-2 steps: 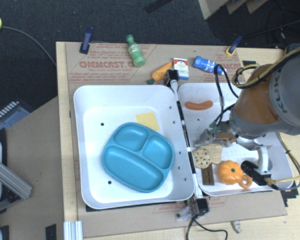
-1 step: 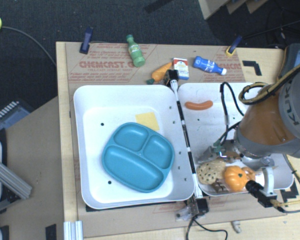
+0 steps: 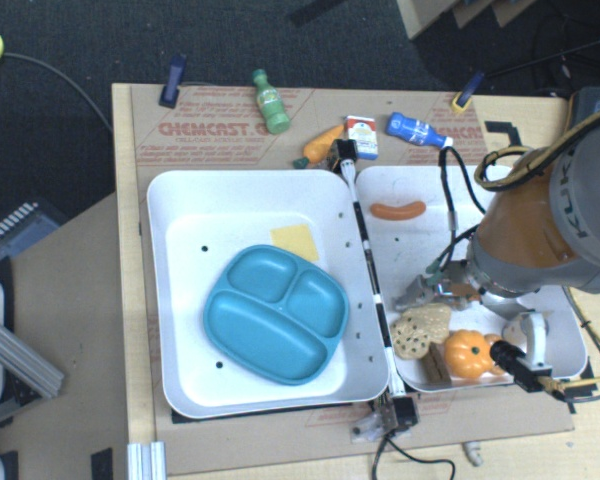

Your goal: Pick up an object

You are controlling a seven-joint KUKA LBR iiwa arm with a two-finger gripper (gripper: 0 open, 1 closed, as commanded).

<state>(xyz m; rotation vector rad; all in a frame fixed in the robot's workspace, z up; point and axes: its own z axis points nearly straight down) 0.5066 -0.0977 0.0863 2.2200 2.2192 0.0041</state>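
Cookie (image 3: 411, 339) is our likeliest pick: the speckled, chip-studded disc lies in the right bin (image 3: 400, 183), near its front left corner, partly overlapped by a paler cracker-like piece (image 3: 430, 318).

Going left to right, we first see the left bin (image 3: 170, 218) with a blue divided plate (image 3: 277, 312) and a yellow cheese slice (image 3: 296, 240) tucked behind it; neither is near our arm. Across the divider, the right bin holds a sausage (image 3: 397, 209) toward the back, lying with its long axis left to right, well apart from the wrist. Next come the cookie and cracker, then the gripper (image 3: 438, 284), then an orange pumpkin-like toy (image 3: 467, 354) near the front wall.

Our gripper sits low in the bin, just behind the cracker, with the cookie a little farther forward and to the left of it. We judge a short shift toward the front left corner would bring it over the cookie. Whether the jaws are spread or pressed together we cannot tell; the arm's body hides them, and we see nothing pinched between them.
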